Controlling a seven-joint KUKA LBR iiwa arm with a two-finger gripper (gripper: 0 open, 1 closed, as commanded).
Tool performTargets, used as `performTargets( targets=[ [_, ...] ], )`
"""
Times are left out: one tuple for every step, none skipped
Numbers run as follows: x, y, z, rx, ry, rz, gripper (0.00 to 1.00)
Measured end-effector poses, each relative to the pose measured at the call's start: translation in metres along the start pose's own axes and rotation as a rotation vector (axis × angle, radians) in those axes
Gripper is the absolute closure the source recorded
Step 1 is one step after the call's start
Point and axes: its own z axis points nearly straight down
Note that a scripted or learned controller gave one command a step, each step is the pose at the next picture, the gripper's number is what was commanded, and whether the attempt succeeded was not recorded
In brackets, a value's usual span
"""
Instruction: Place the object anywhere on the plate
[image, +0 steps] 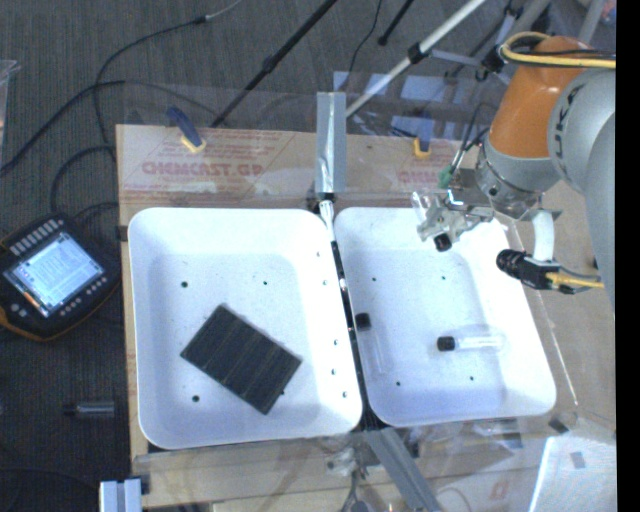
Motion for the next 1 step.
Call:
performTargets(
  targets=[
    [0.0886,0.0020,0.0128,-0.003,0.005,-0.620,1.00]
  ],
)
